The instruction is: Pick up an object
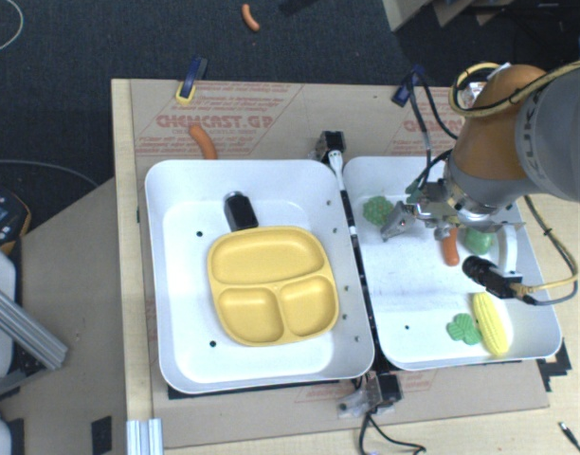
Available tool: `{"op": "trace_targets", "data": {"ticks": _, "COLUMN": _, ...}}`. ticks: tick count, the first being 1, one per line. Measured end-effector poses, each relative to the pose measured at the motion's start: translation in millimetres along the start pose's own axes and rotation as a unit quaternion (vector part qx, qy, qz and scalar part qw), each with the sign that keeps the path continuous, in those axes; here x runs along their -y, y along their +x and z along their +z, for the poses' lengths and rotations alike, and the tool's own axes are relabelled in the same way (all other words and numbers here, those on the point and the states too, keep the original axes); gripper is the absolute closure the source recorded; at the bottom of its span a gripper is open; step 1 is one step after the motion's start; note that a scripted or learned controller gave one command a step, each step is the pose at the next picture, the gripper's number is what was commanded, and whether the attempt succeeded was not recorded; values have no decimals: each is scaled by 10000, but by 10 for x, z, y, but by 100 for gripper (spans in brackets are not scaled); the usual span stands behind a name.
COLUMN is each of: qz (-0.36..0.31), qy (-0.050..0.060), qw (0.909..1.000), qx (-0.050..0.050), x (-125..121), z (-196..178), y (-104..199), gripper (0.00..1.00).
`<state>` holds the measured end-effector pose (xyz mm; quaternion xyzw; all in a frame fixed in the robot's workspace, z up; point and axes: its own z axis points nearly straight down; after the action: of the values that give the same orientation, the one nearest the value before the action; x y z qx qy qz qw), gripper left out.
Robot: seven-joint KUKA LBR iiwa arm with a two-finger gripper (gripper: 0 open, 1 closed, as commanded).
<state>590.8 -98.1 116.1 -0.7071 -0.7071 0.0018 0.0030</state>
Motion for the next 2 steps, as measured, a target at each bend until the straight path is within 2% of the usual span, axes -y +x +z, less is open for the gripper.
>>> {"op": "trace_targets", "data": {"ticks": 1, "qz": 0, "qy": -2, "qw": 10000, "qx": 0, "x": 7, "z": 338, "y": 8, "gripper": 0}}
{"op": "trace_targets", "data": {"ticks": 2, "qz": 8, "qy": -33, "qw": 10000, "qx": 6, "x": -7, "z": 207, "y": 3, "gripper": 100}}
